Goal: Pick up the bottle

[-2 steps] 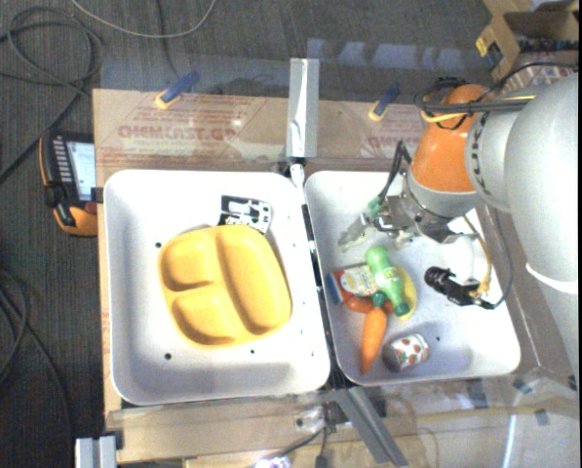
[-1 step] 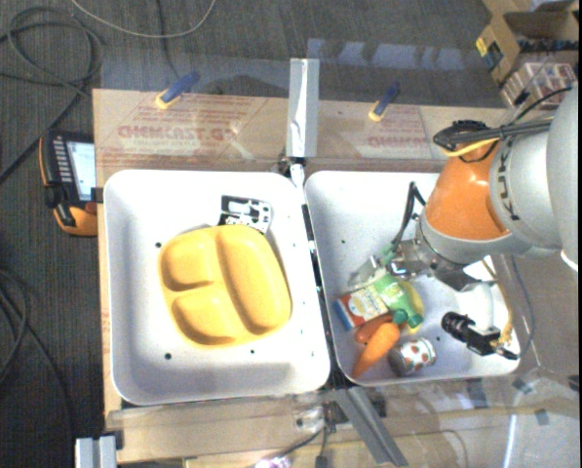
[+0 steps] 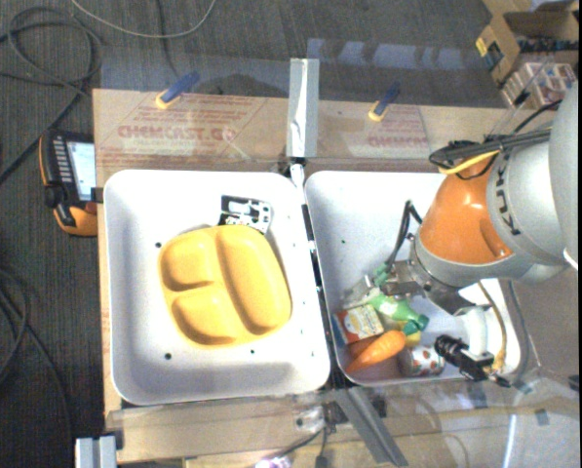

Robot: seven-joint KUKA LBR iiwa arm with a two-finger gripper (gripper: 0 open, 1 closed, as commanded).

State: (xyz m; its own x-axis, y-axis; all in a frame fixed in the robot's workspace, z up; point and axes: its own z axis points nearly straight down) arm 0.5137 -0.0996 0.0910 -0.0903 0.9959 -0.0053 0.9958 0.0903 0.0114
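**Two bins, arm parked over the right one**

Just the one overhead view, so here goes. The left bin [image 3: 125, 291] has a yellow divided tray [image 3: 225, 286] sitting pretty much in the middle, three compartments with nothing in them. Right behind the tray, near the back wall of that bin, there's a small black-and-white card [image 3: 245, 211] lying flat.

The right bin [image 3: 354, 208] has all its stuff crowded into the front corner nearest the divider. The bottle [image 3: 386, 313] is in that pile, lying on its side, green and clear with a green label. Just in front of it is a carrot [image 3: 376, 350], touching or close to touching it. Next to the carrot, toward the right, sits a small can [image 3: 422, 362] with red and white on it. A reddish packet [image 3: 344, 325] peeks out on the left of the pile against the bin wall.

The arm [image 3: 510, 217] comes in from the right, and its hand [image 3: 400, 281] is down just behind the bottle, right at the pile. Can't tell whether the hand is spread or pinched together, the wrist blocks it.
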